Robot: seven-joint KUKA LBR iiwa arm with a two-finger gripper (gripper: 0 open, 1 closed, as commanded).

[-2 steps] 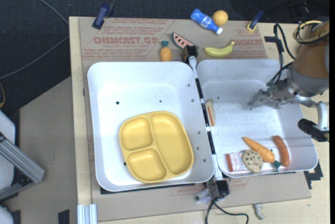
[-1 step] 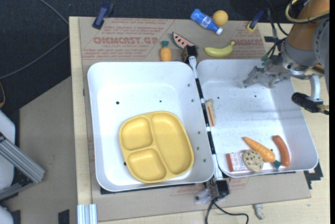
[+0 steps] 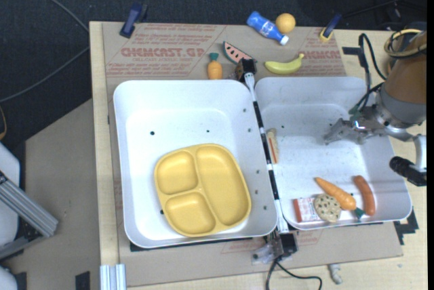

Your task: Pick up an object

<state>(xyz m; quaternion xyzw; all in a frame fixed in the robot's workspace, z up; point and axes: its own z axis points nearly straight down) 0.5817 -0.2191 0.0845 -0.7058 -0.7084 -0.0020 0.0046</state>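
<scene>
My gripper (image 3: pixel 354 133) hangs over the upper right part of the right bin (image 3: pixel 298 95), open, with nothing between its fingers. An orange carrot (image 3: pixel 333 192) lies near the bin's front, well below the gripper. A red sausage (image 3: pixel 367 194) sits to the carrot's right. A round cookie (image 3: pixel 327 208) and a red and white packet (image 3: pixel 305 209) rest against the front wall. A small hot dog (image 3: pixel 272 145) lies along the bin's left wall.
The left bin (image 3: pixel 135 106) holds a yellow divided plate (image 3: pixel 201 188). Behind the bins on the bench lie a banana (image 3: pixel 285 65), a blue bottle (image 3: pixel 266 27), an orange ball (image 3: pixel 286 22), a watermelon slice (image 3: pixel 234 52) and a small orange toy (image 3: pixel 215 69).
</scene>
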